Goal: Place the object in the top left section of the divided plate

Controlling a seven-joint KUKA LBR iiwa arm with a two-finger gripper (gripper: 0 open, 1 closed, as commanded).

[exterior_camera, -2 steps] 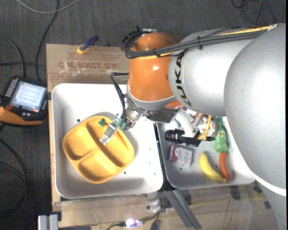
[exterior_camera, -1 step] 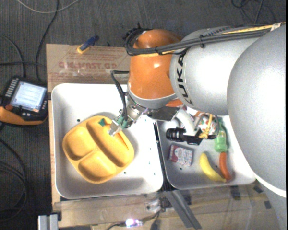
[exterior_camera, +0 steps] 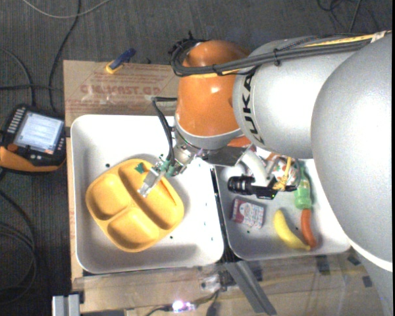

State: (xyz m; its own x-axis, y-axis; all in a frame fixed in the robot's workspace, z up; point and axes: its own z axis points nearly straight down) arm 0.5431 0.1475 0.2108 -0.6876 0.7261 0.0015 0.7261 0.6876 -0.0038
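Note:
A yellow divided plate (exterior_camera: pixel 112 206) lies tilted in the left white bin (exterior_camera: pixel 105 133). My gripper (exterior_camera: pixel 148 186) hangs over the plate's upper right section, reaching down from the orange wrist. A small green thing (exterior_camera: pixel 141 168) sits at the plate's upper rim, just left of the gripper; I cannot tell whether it lies in the plate or is part of the tool. The arm hides the bin's far right corner.
The right bin (exterior_camera: pixel 329 245) holds a banana (exterior_camera: pixel 286 232), a carrot (exterior_camera: pixel 307 228), a green item (exterior_camera: pixel 304 193), a red and white packet (exterior_camera: pixel 248 212) and a colourful item (exterior_camera: pixel 284 170). A teach pendant (exterior_camera: pixel 29 137) lies left of the bench.

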